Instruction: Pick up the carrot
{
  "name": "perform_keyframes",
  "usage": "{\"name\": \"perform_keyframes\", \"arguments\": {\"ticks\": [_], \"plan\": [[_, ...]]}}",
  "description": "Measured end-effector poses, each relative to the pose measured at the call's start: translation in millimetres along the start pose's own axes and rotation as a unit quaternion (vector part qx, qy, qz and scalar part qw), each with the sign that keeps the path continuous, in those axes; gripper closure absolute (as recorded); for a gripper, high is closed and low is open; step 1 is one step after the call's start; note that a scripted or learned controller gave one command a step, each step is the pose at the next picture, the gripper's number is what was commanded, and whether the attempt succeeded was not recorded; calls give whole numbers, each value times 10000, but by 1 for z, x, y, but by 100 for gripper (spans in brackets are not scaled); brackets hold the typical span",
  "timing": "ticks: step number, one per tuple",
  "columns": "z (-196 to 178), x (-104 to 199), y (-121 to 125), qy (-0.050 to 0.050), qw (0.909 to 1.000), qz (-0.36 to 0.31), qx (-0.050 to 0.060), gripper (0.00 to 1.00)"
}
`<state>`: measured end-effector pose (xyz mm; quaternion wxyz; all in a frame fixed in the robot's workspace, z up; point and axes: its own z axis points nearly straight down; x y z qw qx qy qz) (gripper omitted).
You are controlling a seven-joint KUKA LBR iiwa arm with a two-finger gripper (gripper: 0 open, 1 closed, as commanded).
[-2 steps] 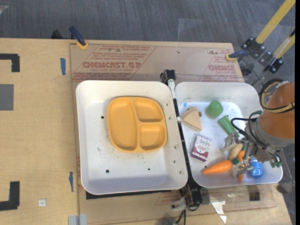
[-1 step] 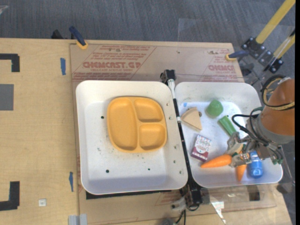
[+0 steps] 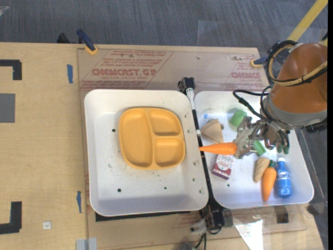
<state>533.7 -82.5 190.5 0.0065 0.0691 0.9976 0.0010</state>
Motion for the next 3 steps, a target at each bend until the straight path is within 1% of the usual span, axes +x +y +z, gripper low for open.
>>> {"name": "perform_keyframes", "arguments": {"ticks": [1,2,3], "plan": [[2,1,-2,23,10000,17,9,0],[86,-47,-35,-84,10000,-6,14,0],[92,-60,-31,-44,9963,862,35,0]]}}
